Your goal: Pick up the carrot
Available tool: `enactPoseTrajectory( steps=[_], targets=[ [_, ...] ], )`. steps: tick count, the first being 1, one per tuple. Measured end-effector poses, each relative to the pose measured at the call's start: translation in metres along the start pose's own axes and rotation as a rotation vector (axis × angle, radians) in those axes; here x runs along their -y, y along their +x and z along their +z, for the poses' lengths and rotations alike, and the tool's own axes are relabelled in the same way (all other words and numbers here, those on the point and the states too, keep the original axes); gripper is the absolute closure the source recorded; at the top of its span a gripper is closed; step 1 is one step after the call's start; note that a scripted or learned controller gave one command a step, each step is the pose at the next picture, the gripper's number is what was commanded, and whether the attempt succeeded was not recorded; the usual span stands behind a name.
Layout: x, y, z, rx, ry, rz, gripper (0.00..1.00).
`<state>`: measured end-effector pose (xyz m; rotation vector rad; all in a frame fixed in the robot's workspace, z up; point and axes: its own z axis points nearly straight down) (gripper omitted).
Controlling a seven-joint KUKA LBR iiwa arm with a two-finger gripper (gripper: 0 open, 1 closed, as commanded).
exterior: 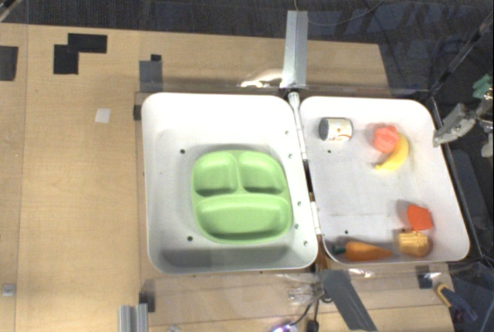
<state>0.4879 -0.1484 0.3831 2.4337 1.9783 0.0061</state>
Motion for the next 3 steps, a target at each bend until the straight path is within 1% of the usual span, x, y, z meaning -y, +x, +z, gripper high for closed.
enactPoseTrajectory(
  steps=[1, 2, 3],
  targets=[
    [-0.007, -0.034, -0.045, 0.001, 0.002, 0.427, 0.00],
    [-0.037, -0.041, -0.052, 0.001, 0.002, 0.622, 0.00],
    [-0.011, -0.051, -0.052, 0.002, 0.004, 0.924, 0.00]
  ],
)
